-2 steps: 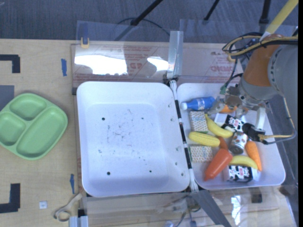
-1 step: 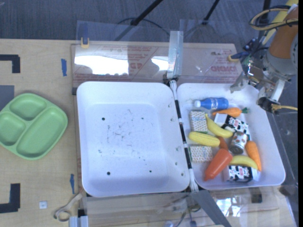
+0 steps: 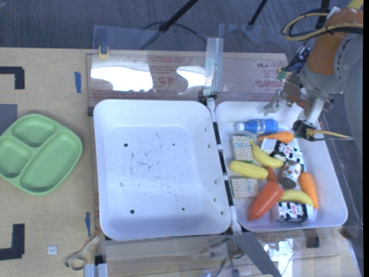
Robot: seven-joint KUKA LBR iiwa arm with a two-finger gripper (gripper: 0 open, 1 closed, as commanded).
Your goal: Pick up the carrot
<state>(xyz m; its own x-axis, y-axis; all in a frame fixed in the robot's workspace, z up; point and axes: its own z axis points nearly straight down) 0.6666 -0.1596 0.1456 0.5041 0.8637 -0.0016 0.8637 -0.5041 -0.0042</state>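
We work from the right bin (image 3: pixel 337 203), where the toy food lies heaped. The carrot (image 3: pixel 266 199) sits near the front edge, slanted, touching a banana (image 3: pixel 297 197) and a corn cob (image 3: pixel 249 169). We judge the best approach is straight down over its thick middle, jaws across its width, clear of neighbours. The gripper (image 3: pixel 304 109) hangs above the bin's back corner; we cannot tell its spread, and nothing shows in it.

You see the gripper (image 3: pixel 293 109) above the back of the right bin (image 3: pixel 334 183), just beside a blue bottle (image 3: pixel 258 126). The carrot (image 3: pixel 264 200) lies near that bin's front, touching a banana (image 3: pixel 296 197). The left bin (image 3: pixel 155 166) sits alongside; a green plate (image 3: pixel 37 153) rests well apart.
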